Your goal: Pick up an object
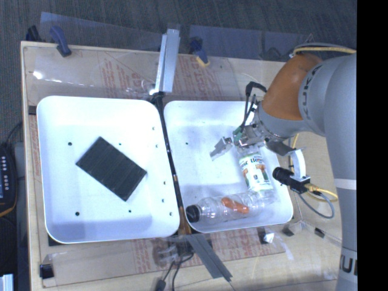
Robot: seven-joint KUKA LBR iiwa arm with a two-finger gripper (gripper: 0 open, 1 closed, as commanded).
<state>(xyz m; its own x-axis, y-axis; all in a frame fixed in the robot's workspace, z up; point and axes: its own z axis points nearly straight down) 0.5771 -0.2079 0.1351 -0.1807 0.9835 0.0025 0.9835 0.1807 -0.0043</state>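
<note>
My gripper hangs over the middle of the right bin, reaching in from the right under the arm's orange band. Just to its lower right a small white bottle with a printed label lies in the bin, close to the gripper's body. Along the bin's front wall lies a clear plastic bottle on its side, with a black cap on the left and something orange inside. A flat dark rectangular pad rests at a slant in the left bin. Nothing shows held in the gripper.
A metal bar stands at the back between the two bins. Blue clamps hold the bench's back edge. Cables trail by the right bin's right wall. The arm's grey body covers the far right.
</note>
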